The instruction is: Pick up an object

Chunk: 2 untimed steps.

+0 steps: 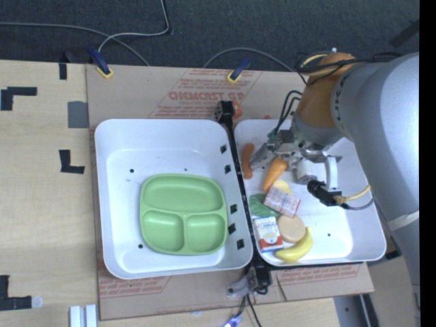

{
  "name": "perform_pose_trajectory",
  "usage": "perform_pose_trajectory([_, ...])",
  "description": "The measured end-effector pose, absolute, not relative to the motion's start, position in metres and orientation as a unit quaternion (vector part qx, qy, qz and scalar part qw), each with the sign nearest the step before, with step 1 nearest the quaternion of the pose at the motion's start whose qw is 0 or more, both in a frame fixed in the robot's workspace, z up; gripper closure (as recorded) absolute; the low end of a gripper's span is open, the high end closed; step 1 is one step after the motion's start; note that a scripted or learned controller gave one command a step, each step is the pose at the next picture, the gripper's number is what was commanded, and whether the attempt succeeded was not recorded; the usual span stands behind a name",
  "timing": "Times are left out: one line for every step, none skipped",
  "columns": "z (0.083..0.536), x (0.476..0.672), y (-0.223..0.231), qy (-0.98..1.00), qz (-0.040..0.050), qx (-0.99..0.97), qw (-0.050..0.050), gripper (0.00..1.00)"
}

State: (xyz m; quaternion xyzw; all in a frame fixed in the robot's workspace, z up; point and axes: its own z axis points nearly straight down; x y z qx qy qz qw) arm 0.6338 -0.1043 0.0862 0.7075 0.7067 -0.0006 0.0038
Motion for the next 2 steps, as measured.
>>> perform_pose_trajectory([0.096, 0.634, -0.103, 0.707, -0.0005, 0.707, 0.003, 1.0])
perform_pose_trajectory([0.185, 0.64, -0.037, 0.708, 0.0005, 0.706, 0.0, 1.0])
